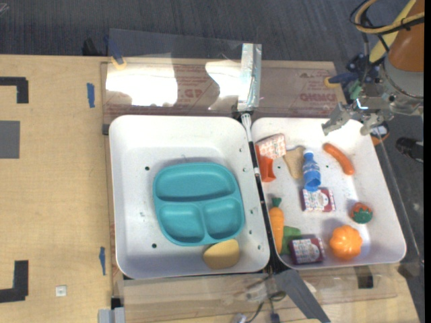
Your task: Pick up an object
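Above the far right corner of the right bin (394, 244), the jaws (351, 121) hover spread open with nothing between them. Just beneath, near that corner, lies an orange sausage (338, 158). Along the bin's near edge sit a carrot (276, 226), a purple packet (306, 249) and an orange fruit (346, 241). The left bin (128, 140) carries a teal divided tray (197, 202).

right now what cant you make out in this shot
- Pincer, camera view: small and blurred at the right bin's far corner; open or shut is unclear.
- Arm: cut off by the top and right edges.
- Carrot: its leafy end is tucked under the purple packet.
- Labels on the blue bottle and packets: too small to read.
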`<state>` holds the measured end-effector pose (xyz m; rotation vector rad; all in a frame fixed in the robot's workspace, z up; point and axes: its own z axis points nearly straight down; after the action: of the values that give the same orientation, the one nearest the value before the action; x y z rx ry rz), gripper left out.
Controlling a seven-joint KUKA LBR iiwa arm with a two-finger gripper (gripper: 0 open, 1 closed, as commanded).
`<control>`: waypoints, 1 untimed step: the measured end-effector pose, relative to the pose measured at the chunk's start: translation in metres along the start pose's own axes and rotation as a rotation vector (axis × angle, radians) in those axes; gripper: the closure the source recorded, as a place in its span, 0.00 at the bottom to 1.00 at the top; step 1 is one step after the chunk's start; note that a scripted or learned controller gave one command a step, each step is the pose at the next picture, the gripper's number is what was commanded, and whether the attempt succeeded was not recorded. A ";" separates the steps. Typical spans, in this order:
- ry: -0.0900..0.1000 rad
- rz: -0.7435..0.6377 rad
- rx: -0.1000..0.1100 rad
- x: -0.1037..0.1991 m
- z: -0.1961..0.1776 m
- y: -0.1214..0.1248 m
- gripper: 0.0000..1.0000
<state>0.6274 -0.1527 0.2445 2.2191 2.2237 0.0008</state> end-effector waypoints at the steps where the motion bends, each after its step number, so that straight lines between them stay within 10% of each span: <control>1: -0.001 0.017 -0.005 0.011 0.148 -0.005 0.00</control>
<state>0.6221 -0.1418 0.0966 2.2342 2.2021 0.0047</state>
